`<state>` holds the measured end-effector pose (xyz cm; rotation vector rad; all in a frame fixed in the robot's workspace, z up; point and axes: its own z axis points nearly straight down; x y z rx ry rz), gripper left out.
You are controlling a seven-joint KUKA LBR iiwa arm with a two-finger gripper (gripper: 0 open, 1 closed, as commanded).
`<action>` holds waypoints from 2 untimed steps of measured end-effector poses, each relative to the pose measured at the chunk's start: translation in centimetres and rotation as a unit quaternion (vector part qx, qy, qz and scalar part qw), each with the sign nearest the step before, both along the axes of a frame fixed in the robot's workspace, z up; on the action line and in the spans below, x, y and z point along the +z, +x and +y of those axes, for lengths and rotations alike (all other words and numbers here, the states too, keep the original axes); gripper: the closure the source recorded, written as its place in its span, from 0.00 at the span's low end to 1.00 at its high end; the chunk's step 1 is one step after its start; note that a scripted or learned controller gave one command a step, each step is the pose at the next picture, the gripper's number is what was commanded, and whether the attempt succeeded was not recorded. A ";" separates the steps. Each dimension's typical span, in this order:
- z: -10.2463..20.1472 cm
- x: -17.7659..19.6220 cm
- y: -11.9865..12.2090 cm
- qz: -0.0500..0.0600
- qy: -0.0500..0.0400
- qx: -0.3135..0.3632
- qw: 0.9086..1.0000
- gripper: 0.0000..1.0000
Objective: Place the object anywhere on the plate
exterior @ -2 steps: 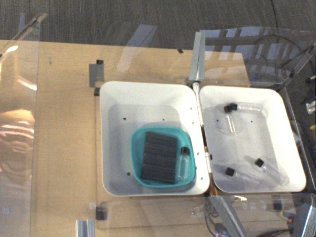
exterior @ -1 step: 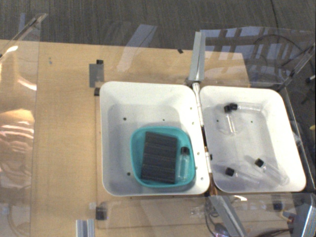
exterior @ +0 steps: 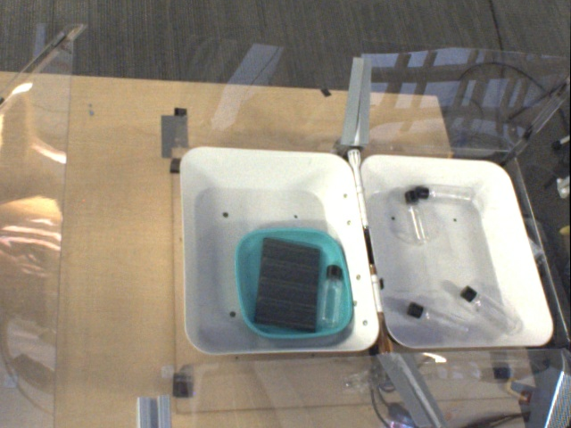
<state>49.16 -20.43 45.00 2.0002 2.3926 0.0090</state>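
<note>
Plate (exterior: pixel 243 279), teal, bears a ridged dark block (exterior: pixel 287 283) and a clear vial (exterior: pixel 332 294), faint against its right rim.

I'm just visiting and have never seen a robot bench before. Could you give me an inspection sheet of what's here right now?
Surface: wooden bench bearing the left bin and the right bin, side by side.
Job's things: teal plate in the left bin; a dark ribbed block and a clear vial lie on it.
Clutter: three clear vials with black caps in the right bin, one near the back, two near the front.
Gripper: nothing seen.
Cables: dark cables behind the right bin.
Surroundings: clear panels around the bench, grey carpet beyond.
</note>
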 end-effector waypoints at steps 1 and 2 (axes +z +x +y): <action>-0.1 -1.2 -0.3 0.006 0.001 0.086 0.996 0.00; -0.1 -1.3 -0.3 0.004 0.005 -0.174 0.985 0.00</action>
